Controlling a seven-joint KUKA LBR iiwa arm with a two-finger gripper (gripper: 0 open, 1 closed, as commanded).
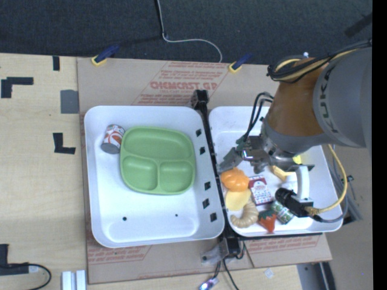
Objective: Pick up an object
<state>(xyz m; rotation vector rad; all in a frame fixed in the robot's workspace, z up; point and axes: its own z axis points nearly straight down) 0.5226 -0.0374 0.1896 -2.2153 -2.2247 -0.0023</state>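
So we're looking at the pile in the right-hand shallow white bin (323, 222): nearest us a tan curved pastry-looking piece (243, 215), then a round orange plastic fruit (234, 179) just behind it. The gripper (251, 154) sits just beyond the fruit, up and a bit right, so the fruit's our likeliest target. Can't tell how wide it's open, nothing visibly held.

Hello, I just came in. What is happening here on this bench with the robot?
The grey and orange arm reaches into the right bin, its gripper low over a pile of small toy foods, near an orange piece. Nothing is visibly held yet. In the left bin lie a green divided plate and a small can.
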